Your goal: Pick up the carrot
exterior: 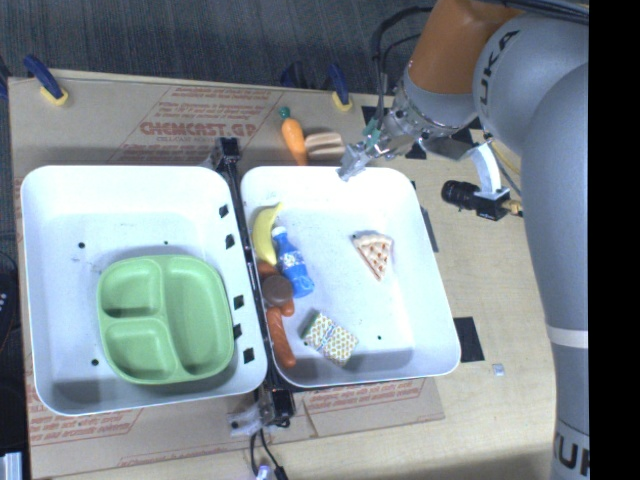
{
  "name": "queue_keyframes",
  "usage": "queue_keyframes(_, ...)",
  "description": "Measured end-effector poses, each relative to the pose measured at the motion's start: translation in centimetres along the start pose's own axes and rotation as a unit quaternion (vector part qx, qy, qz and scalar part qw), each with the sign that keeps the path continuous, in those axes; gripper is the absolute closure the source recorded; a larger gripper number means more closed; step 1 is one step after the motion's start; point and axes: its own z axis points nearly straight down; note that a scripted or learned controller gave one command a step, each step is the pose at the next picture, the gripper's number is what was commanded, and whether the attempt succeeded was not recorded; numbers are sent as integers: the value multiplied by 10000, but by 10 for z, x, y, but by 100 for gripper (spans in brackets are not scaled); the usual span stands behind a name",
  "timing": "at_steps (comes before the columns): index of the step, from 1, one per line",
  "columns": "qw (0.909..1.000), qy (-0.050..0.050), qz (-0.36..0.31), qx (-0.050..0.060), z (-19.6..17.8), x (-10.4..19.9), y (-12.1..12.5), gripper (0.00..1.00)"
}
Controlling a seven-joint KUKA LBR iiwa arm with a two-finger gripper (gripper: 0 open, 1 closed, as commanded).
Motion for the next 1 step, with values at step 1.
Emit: queue_keyframes(1, 9928, 22, 1195, 30, 50, 64, -6, 100)
